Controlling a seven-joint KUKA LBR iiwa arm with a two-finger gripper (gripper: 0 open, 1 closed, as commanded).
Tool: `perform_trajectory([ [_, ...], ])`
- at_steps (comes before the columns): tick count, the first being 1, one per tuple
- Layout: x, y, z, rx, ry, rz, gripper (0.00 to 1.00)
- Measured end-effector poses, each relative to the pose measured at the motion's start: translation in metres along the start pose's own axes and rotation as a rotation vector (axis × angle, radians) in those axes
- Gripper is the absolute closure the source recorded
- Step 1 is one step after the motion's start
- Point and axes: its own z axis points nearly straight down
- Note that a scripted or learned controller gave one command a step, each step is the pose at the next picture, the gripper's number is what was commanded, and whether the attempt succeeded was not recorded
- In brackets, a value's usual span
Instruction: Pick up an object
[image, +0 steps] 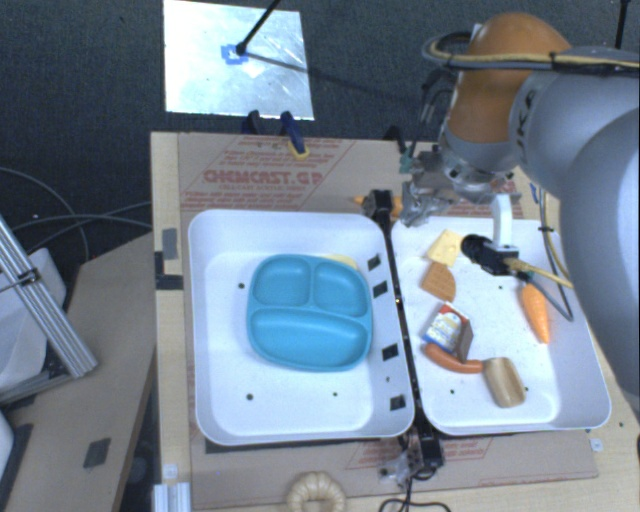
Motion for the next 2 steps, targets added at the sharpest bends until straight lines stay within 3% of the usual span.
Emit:
perform_trajectory([
  [2,0.0047,0.005,-0.0143,-0.003,0.0,-0.001,1.0],
])
